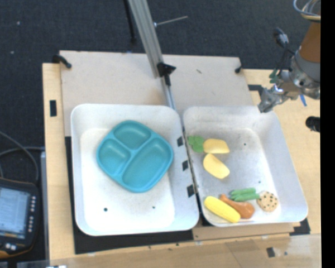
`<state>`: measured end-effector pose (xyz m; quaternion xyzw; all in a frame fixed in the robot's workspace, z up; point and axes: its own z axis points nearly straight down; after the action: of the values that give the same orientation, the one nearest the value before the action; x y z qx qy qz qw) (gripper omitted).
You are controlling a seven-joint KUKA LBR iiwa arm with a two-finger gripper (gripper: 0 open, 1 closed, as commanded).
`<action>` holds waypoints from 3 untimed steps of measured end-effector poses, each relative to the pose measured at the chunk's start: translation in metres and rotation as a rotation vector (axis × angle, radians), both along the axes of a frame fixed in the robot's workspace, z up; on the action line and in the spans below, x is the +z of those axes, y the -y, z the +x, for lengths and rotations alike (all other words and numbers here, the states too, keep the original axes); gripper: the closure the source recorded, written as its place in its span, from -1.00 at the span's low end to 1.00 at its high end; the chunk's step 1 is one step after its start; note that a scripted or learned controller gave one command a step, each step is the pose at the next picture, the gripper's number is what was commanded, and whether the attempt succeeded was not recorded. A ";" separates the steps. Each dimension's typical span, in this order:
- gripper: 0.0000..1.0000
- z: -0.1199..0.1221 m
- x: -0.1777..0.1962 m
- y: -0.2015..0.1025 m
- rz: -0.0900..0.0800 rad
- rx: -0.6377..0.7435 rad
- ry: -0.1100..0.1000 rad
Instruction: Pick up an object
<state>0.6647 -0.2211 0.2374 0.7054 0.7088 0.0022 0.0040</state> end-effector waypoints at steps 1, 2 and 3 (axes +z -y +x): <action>1.00 0.001 0.035 0.001 0.001 0.000 -0.003; 1.00 -0.020 0.022 -0.051 0.002 0.000 -0.009; 1.00 -0.045 0.029 -0.096 0.003 0.001 -0.007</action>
<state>0.6201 -0.1252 0.2665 0.7050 0.7092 0.0009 0.0003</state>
